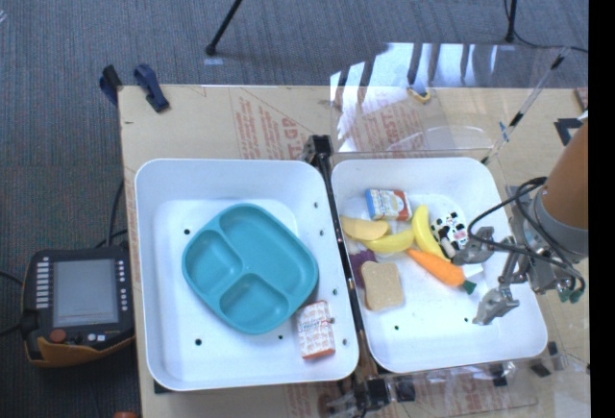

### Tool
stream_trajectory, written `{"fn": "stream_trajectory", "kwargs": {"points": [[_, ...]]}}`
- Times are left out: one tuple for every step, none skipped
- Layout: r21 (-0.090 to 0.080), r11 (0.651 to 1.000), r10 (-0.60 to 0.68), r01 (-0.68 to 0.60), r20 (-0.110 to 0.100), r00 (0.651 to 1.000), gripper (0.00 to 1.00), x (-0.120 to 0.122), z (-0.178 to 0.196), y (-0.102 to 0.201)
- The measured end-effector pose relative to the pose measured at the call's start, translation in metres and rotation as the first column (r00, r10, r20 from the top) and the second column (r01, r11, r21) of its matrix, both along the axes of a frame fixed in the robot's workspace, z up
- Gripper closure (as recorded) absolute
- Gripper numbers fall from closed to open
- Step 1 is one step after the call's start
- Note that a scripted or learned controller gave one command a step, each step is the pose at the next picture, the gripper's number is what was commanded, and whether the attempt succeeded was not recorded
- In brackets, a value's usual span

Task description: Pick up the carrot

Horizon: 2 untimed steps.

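The orange carrot (435, 266) lies in the right bin (452, 344), slanting down to the right, its green stem end (468, 287) pointing at the gripper. My gripper (483, 278) hovers just right of the stem end, at the bin's right side. It is open: one finger (471, 251) stands above the carrot's tip and the other finger (492, 305) below it. Nothing is gripped between them. The carrot's thick end touches a banana.
Beside the carrot lie two bananas (411, 233), a yellow slice (364, 229), a bread slice (382, 284), a small carton (387, 204) and a black-and-white toy (447, 233). The left bin (163, 214) holds a teal divided plate (250, 267) and a carton (315, 330).
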<state>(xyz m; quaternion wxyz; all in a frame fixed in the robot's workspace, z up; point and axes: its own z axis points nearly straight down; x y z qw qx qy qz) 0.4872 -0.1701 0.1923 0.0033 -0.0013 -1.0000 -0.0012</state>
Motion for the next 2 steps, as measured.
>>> {"fn": "stream_trajectory", "kwargs": {"points": [[0.001,0.993,0.117,-0.117,0.003,0.993,0.0,0.0329,-0.1072,0.0126],[0.006,0.992,0.126,-0.126,-0.001,0.992,1.0,0.0338,-0.1008,0.0172]]}}
